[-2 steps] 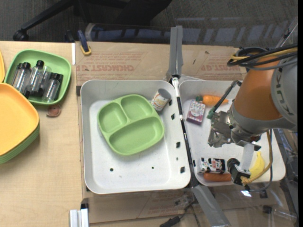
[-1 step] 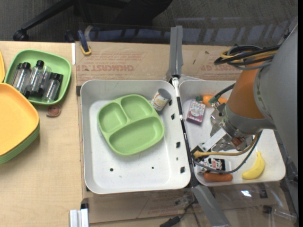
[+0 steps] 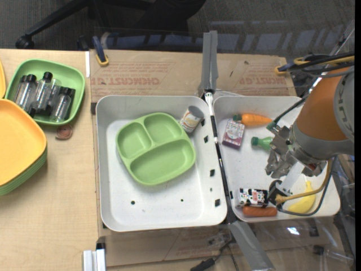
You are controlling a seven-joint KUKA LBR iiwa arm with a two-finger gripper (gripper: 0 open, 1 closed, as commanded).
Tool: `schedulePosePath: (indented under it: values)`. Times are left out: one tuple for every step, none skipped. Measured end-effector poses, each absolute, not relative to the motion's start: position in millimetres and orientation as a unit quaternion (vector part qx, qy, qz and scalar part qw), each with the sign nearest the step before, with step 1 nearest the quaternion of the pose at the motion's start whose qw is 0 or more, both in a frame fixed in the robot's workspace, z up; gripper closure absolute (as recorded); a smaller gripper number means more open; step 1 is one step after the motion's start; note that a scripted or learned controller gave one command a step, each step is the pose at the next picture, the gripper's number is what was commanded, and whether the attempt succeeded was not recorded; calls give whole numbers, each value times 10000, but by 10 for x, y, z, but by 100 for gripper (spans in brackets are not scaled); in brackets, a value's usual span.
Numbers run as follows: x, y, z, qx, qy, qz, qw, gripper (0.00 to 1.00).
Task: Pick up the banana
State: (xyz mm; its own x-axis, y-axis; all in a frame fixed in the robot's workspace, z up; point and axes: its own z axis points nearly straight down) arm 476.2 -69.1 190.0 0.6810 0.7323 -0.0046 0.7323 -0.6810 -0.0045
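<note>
- The flat brown cardboard sheet (image 3: 169, 75) lying under the two white bins carries faded red print, upside down from this camera; it appears to read "CHEMCOTE".
- A second red print of the same kind sits on the cardboard further right, too faint to make out.
- The small pink and white packet (image 3: 233, 133) in the right bin has a printed face, too small to read.
- The little can (image 3: 191, 119) beside the green divided plate bears a label, illegible.

The right bin's (image 3: 316, 103) middle floor lies open. The banana (image 3: 302, 203) sits crowded in its near-right corner, beside a hot dog (image 3: 260, 212).
</note>
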Motion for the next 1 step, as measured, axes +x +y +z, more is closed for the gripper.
schedulePosePath:
  values:
    - [4771, -432, 1903, -8422, -5392, 20, 10, 100]
